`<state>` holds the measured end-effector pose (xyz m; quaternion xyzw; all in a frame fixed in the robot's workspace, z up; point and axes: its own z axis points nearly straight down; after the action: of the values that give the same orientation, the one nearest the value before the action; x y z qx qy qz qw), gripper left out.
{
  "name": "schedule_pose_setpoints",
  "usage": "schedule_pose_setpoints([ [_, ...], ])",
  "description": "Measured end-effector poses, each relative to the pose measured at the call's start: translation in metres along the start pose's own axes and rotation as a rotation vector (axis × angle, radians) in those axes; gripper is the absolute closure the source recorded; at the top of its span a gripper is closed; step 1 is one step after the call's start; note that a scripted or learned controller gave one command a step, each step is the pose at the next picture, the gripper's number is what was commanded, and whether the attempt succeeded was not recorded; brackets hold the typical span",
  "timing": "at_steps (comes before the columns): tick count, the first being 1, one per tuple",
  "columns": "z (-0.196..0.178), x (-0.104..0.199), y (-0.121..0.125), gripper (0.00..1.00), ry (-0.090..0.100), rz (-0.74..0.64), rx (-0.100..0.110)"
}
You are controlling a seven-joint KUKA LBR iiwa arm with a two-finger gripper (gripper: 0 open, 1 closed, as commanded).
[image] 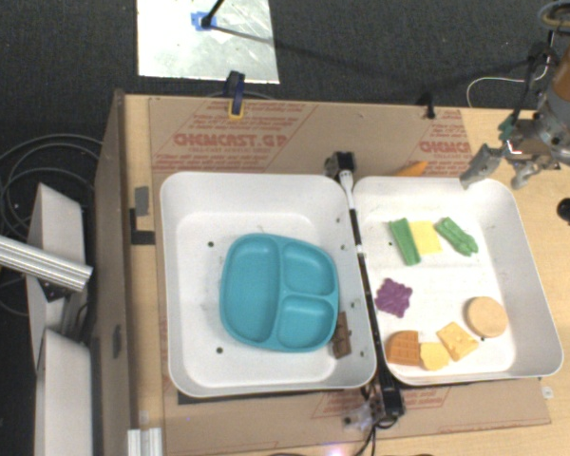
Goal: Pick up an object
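The right bin [522, 245] holds toy food: a green stick [404, 240], a yellow block [425, 238], a green pickle-like piece [456, 236], a purple piece [393, 296], a round tan biscuit [485, 316], an orange waffle [403, 348] and yellow-orange wedges [456, 340]. My gripper [502, 171] hangs over the bin's far right corner, clear of all the food. Its fingers are spread open and nothing is between them.
The left bin [190, 255] carries a blue divided plate [280, 293], with a small brown piece [342, 335] by the divider between the bins. An orange sliver [411, 169] lies on the cardboard behind the right bin. Cables run at the top right.
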<state>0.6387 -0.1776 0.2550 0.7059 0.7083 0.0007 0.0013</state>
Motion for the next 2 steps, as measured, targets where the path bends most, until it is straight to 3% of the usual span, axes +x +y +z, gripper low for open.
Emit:
schedule_pose_setpoints([
  [1, 0.176, 0.044, -0.047, 0.00, 0.005, 0.001, 0.005],
  [2, 0.169, 0.075, -0.009, 0.00, 0.001, -0.005, -0.003],
])
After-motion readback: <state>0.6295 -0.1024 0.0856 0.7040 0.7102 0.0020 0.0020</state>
